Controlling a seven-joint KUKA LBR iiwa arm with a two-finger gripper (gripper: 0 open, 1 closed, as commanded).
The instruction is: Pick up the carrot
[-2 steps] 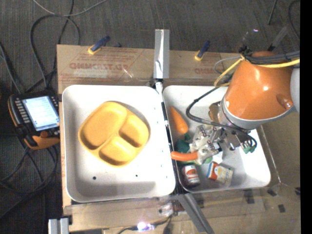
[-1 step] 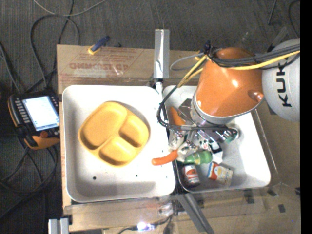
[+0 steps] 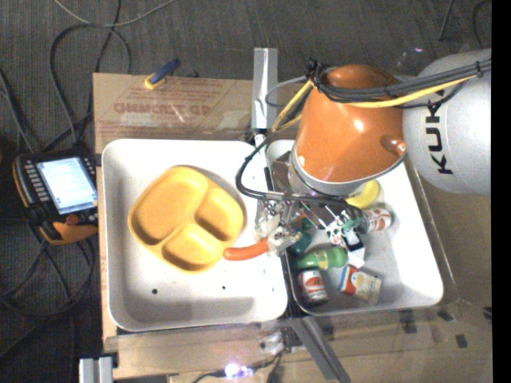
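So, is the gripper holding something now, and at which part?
It seems to hold the carrot at its right end, near the wall between the bins; the gripper sits right over that end. The grip itself is partly hidden, so this is not certain.

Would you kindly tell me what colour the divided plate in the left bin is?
The divided plate is yellow, as the camera view shows.

my bench stands on a dark grey carpet floor (image 3: 160, 38), with black cables (image 3: 72, 46) looping over it at the upper left. a flat sheet of brown cardboard (image 3: 172, 106) with red print lies behind the bins, a small blue and yellow object (image 3: 162, 73) at its far edge. a handheld pendant (image 3: 57, 188) with a lit screen rests at the left.
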